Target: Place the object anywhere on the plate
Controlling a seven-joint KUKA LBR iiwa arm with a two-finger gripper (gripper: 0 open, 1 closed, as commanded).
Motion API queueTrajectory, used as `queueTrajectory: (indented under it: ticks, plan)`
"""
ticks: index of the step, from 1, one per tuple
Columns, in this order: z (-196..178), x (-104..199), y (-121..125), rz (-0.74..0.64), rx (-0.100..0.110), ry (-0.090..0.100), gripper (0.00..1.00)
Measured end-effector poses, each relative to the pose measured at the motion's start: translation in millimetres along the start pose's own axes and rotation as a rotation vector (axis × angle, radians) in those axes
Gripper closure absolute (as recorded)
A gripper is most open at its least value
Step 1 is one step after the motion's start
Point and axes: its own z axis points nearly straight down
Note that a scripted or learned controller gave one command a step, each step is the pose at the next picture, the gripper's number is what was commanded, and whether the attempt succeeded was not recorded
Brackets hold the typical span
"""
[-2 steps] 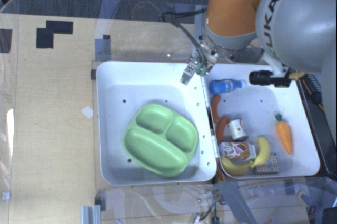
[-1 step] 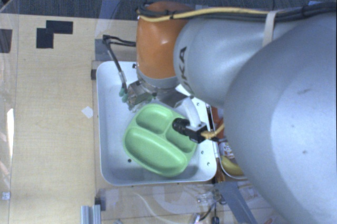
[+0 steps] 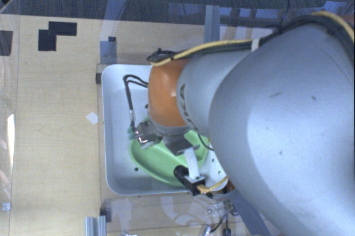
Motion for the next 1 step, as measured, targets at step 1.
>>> queueTrajectory:
  ticks: [1]
  plan:
    - [-123.1,-73.1,-3.9,0.143,-0.005,-0.001,1.00]
